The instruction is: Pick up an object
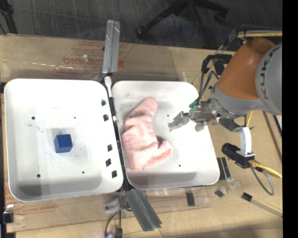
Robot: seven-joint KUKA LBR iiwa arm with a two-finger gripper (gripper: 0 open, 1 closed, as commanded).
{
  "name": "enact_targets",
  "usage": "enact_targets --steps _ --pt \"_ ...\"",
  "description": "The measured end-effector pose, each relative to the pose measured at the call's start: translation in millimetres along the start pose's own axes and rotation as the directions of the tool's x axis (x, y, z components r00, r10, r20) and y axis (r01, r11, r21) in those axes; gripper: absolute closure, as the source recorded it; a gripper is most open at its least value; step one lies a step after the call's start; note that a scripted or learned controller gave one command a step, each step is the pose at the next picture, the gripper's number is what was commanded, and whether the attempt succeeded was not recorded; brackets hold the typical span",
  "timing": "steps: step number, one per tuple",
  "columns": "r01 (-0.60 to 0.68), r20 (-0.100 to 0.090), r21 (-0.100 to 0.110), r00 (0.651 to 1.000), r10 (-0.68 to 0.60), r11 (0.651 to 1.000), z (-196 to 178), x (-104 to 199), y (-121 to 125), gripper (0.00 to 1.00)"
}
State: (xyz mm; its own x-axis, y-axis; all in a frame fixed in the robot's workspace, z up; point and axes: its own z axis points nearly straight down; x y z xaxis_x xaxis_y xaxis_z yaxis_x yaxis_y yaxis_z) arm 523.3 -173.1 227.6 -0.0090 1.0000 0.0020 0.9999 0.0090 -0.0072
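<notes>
A pink cloth [141, 135] is noted crumpled in the right bin [196, 155], lying left of that bin's middle, with its left edge close to the wall shared with the neighbouring bin. Its upper end is drawn to a narrower rounded lobe; its lower end is bunched wider and folded toward the right. The gripper [175, 123] is seen just to the right of the cloth, over the bare floor of the same bin, level with the cloth's upper half and pointed toward it. A strip of white floor is visible between the two, so they are recorded as apart. Whether the jaws are open or closed cannot be told from this angle. The arm [248, 73] is brought in from the right, its orange band lying above the bin's right rim. A small blue block [63, 143] is found in the left bin [35, 103], left of centre, upright on one face and well apart from the walls. Both bins are set side by side on a wooden bench [154, 53]. Beyond the bench's far edge, the base of a dark office chair [186, 6] is seen on grey carpet.
</notes>
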Motion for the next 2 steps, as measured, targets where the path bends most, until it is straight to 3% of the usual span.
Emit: enact_targets --steps 1,2 --pt "0.176 0.002 -0.004 0.984 -0.176 0.984 136.2 -10.6 61.1 0.0" --pt "0.181 0.002 -0.001 0.984 -0.181 0.984 127.8 -10.7 60.9 1.0"
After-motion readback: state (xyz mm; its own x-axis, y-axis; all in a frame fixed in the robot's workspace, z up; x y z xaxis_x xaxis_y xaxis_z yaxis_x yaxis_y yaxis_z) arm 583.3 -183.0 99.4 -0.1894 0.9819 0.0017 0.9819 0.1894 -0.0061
